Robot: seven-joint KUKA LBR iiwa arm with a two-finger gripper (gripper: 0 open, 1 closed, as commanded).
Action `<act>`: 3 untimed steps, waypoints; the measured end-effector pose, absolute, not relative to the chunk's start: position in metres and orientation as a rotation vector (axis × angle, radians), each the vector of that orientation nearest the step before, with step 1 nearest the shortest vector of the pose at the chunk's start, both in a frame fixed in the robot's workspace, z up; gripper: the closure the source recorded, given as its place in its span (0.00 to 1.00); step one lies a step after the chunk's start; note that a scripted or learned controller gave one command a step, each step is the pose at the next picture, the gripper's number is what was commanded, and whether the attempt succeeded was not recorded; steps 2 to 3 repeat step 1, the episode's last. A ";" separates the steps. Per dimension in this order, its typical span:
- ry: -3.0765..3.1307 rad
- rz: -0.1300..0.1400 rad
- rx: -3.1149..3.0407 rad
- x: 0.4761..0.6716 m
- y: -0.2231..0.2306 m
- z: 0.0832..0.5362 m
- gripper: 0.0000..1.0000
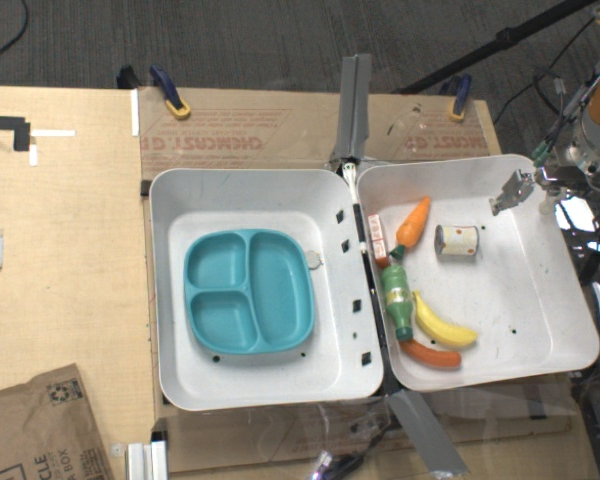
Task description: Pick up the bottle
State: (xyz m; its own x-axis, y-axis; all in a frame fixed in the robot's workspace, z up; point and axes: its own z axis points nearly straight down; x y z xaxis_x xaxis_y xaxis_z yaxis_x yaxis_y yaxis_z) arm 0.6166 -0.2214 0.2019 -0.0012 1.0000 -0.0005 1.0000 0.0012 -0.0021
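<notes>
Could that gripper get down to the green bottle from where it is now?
Probably yes, though tightly. The gripper hangs over the same bin as the bottle, nothing covers the bottle, but the banana touches it and the bin wall crowds it.

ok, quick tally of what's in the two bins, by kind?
Bottle: 1
Carrot: 1
Banana: 1
Sausage: 1
Can: 1
Small box: 1
Divided plate: 1
Total: 7, six in the right bin, the plate in the left bin.
</notes>
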 end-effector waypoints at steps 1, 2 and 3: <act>-1.730 0.006 -2.618 0.578 -0.142 0.156 0.00; -1.730 0.006 -2.618 0.578 -0.142 0.156 0.00; -1.730 0.006 -2.618 0.578 -0.142 0.156 0.00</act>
